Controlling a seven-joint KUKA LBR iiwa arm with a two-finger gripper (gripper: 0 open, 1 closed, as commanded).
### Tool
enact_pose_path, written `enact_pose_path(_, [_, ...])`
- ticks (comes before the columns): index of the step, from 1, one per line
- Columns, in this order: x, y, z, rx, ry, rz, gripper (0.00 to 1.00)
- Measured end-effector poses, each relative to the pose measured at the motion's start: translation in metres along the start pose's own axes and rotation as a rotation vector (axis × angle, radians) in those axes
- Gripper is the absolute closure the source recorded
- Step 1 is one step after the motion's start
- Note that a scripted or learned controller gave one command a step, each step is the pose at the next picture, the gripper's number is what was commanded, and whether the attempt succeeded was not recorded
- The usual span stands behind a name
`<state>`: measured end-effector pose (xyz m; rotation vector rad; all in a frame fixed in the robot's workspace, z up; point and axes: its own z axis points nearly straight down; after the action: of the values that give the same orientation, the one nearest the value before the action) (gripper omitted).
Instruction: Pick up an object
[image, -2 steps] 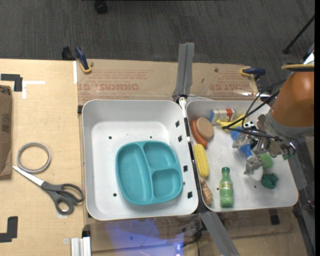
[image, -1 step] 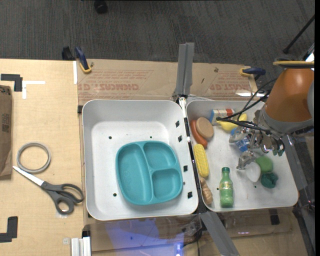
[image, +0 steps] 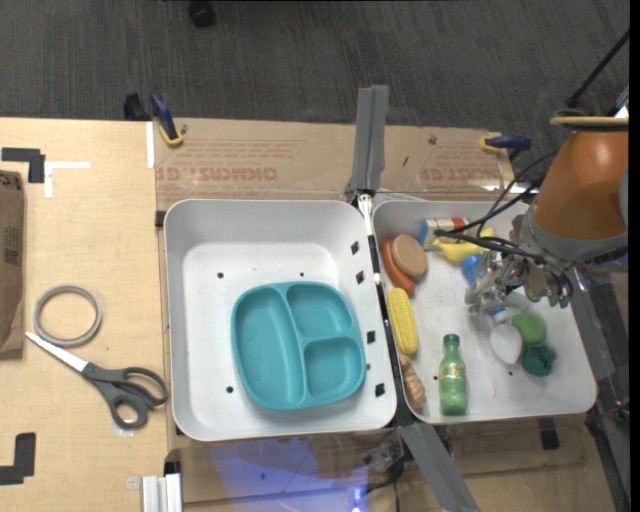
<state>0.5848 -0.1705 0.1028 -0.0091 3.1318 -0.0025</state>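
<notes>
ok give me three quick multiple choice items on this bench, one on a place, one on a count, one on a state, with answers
1. Where does the corn cob lie?
A. in the left bin
B. along the left wall of the right bin
C. on the bench by the scissors

2. How many compartments does the teal tray have?
A. two
B. three
C. five

3. How does the green bottle rest?
A. lying on its side
B. hanging from the gripper
C. leaning on the tape roll

Answers:
1 B, the corn cob lies against the right bin wall.
2 B, the teal tray shows three wells.
3 A, the green bottle lies flat on the bin floor, cap pointing away.
</notes>
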Motion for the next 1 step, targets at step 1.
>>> enact_pose_path(1, [0.0, 0.0001, 0.0, 0.0, 0.0, 0.0, 0.0])
